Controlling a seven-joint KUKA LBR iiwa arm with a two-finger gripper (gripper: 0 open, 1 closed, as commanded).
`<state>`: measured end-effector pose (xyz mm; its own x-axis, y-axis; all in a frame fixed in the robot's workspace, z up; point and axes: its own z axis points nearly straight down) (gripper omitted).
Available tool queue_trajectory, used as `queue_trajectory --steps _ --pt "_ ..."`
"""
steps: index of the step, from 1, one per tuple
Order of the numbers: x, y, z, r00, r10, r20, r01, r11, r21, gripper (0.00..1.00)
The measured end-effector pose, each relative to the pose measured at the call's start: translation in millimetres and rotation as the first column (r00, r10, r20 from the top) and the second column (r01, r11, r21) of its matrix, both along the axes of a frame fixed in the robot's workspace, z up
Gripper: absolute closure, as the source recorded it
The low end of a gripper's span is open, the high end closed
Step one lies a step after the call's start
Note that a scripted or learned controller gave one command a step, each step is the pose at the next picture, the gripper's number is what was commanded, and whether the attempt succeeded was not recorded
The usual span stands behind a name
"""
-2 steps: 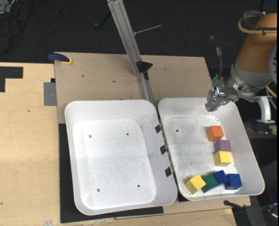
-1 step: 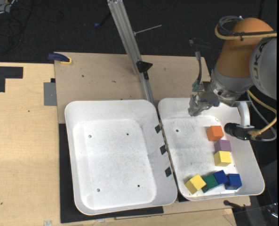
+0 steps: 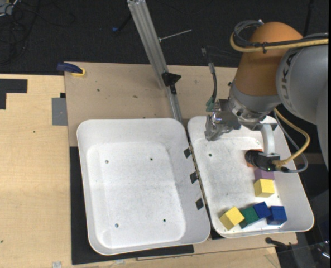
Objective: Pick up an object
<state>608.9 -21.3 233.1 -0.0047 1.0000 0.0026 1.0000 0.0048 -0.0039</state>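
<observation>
Several blocks: a yellow block (image 3: 231, 218), a green block (image 3: 249, 215) and two blue blocks (image 3: 269, 212) are lying bunched at the near end of the right bin (image 3: 218, 177), touching or nearly so
Loose block: a second yellow block (image 3: 264, 187) is sitting a little farther back, just beside a purple piece (image 3: 264, 174) that is partly hidden
Left bin: the left bin (image 3: 132, 183) is lying beside it, showing bare white floor
Gripper: the gripper (image 3: 216, 128) is hanging over the far end of the right bin, well apart from every block; whether the claw is apart or together cannot be told from here
Arm: the grey arm (image 3: 265, 77) with its orange band is reaching in from the right, behind the bins
Step in hand: judging by the gap, the approach is only beginning and nothing is being gripped
Next move: it is calling for travel toward the near end, with the lone yellow block looking the easier target than the crowded cluster
</observation>
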Motion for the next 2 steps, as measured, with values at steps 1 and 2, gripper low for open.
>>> queue_trajectory --steps 1,2 --pt "-5 51 -12 1.000 -0.001 -0.002 0.001 1.000 -0.001 1.00" --pt "-4 105 -11 1.000 0.000 0.001 0.000 1.000 -0.001 1.00"
